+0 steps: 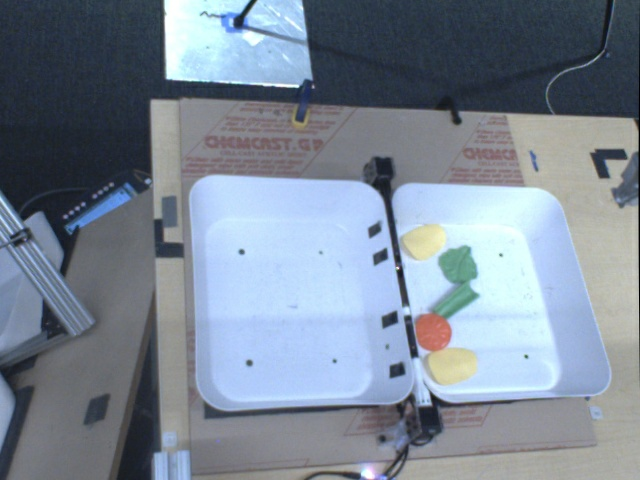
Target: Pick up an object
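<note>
**A:** Right, you're at the very start of this one. Nothing is lifted yet: all the objects sit in the right bin (572, 268), bunched against its left wall, next to the divider.

**B:** And the claw?

**A:** You've got a sliver of grey at the far right edge, which I'd take for part of the gripper (628, 182), well apart from the objects. Whether it's wide or narrow, I cannot tell.

**B:** So what's on offer?

**A:** Far end, a yellow piece (424, 240). Just right of it and a bit nearer, a green leafy piece (459, 263), touching or almost touching the green stick (456, 299) below it. Then a red round piece (433, 332), with a second yellow piece (452, 366) nearest you.

**B:** Which one would you go for?

**A:** My call: the far yellow piece. It has the most free space around it. The red one is crowded on two sides. Your next move needs a long reach leftward over the bin, then a descent clear of the left wall.

**B:** And the left bin (215, 268)?

**A:** Not your concern for this pick.
</note>
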Motion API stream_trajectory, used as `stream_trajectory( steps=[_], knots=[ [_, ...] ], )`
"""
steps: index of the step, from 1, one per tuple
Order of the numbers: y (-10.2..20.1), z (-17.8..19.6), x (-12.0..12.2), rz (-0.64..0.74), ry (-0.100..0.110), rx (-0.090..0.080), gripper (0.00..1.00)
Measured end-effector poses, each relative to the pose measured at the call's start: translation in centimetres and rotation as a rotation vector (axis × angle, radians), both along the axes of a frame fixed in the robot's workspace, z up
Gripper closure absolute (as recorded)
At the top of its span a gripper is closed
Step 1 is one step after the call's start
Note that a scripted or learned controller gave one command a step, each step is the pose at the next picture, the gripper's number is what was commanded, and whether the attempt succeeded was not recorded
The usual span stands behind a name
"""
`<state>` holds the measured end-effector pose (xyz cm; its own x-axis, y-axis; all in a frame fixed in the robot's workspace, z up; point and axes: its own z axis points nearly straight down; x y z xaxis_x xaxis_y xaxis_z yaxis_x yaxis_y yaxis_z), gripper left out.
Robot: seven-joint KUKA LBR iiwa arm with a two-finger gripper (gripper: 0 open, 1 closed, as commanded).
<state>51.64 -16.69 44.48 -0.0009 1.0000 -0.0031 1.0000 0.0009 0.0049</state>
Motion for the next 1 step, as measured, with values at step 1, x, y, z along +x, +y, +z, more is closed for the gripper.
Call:
stream_trajectory(
  steps=[1],
  knots=[
    [-0.87, 2.52, 6.30, 0.005, -0.003, -0.001, 1.00]
  ],
)
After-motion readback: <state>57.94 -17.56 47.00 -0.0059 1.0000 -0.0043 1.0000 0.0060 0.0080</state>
